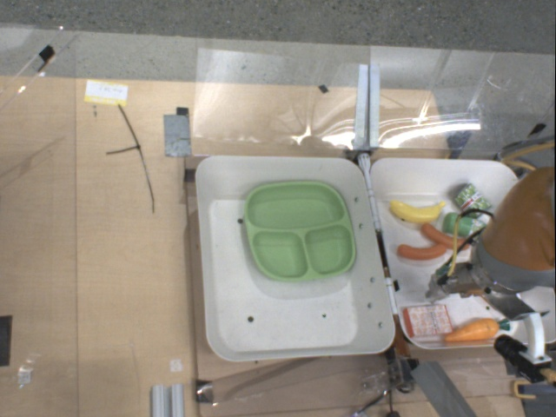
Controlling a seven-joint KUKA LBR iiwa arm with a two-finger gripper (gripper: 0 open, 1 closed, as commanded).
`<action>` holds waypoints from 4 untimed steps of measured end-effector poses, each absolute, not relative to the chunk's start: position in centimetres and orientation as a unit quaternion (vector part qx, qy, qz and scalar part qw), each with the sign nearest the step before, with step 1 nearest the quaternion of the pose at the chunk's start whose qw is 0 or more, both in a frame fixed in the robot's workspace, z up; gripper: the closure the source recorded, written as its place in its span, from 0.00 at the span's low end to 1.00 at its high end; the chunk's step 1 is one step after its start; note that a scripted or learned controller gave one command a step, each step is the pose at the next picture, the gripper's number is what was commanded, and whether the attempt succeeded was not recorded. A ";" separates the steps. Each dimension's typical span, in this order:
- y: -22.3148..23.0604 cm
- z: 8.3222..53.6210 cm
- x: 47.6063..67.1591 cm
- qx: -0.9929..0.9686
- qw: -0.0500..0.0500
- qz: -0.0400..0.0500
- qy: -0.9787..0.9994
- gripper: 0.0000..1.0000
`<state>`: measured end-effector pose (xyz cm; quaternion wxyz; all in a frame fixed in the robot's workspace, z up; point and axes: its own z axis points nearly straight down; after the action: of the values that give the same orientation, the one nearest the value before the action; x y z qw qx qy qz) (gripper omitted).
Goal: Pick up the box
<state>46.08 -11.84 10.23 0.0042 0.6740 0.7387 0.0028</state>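
Over the right bin (408, 176) my arm is reaching in from the right, w/ the gripper (445, 283) hanging low just above the box (428, 321). Can't tell how the tool is standing, the wrist is blocking it. Box is lying flat at the near-left corner of the right bin, white w/ a red pattern, 1 of it, nothing clamped on it as far as I'm seeing.

Counting the rest in that bin: 1 yellow banana (416, 209) toward the far side, 2 orange-red sausages (420, 251) lying just near of it, 1 green can (470, 198) at the far right, tilted, 1 carrot (473, 330) lying just right of the box along the near wall, prob. touching it. A green item beside the can is half hidden by my arm, not calling it.

Left bin (217, 320) is carrying 1 green divided plate (300, 229), 3 compartments, sitting toward the far side. 2 bins total, side by side, w/ a divider between.
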 end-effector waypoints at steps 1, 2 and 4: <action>-11.8 10.2 46.1 0.674 0.004 0.003 0.739 0.00; -13.2 9.1 52.4 0.648 0.002 0.001 0.762 0.00; -19.4 15.3 51.8 0.677 0.003 0.001 0.736 0.00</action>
<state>51.85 -19.41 15.27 0.0034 0.6772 0.7358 0.0010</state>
